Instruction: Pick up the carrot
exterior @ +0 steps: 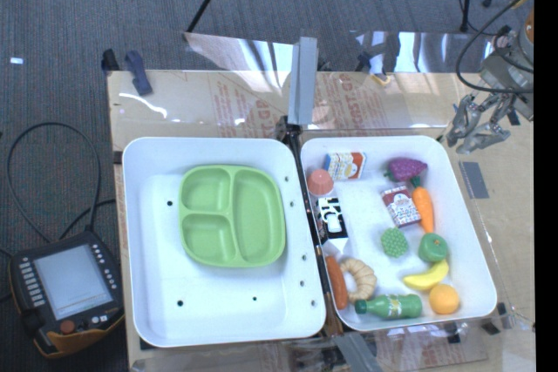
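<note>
The carrot [423, 208] is hemmed in by the grape bunch [406, 168] above, the red box [400, 206] just beside it and the green pepper [432, 247] below. Open room is left toward the right bin [465, 187] wall.

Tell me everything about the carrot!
The carrot is a small orange toy with a green leafy top, plastic by its look. It lies flat in the right bin, green end pointing away from the camera, near the purple grapes. A red and white carton lies right beside it.
</note>
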